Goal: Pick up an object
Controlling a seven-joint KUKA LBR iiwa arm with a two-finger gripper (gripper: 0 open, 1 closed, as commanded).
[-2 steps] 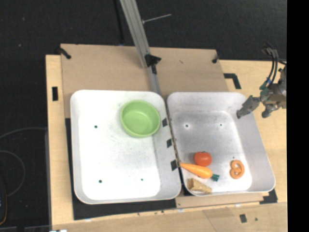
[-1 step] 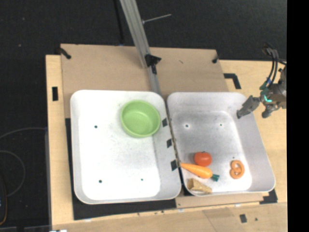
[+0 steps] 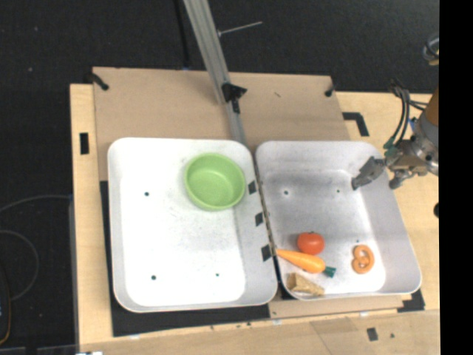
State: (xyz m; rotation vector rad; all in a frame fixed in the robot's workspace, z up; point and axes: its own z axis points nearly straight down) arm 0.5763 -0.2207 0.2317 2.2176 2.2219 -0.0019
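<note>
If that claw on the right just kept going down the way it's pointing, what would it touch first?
Probably the bare floor of the right bin. The gripper hangs over its upper right part, away from the toys; depth is unclear.

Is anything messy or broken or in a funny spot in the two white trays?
Nothing stands out. The green bowl sits upright in the left tray. The tomato, carrot, pretzel and bread piece lie together near the right tray's front edge, all looking whole. Nothing has spilled.
</note>
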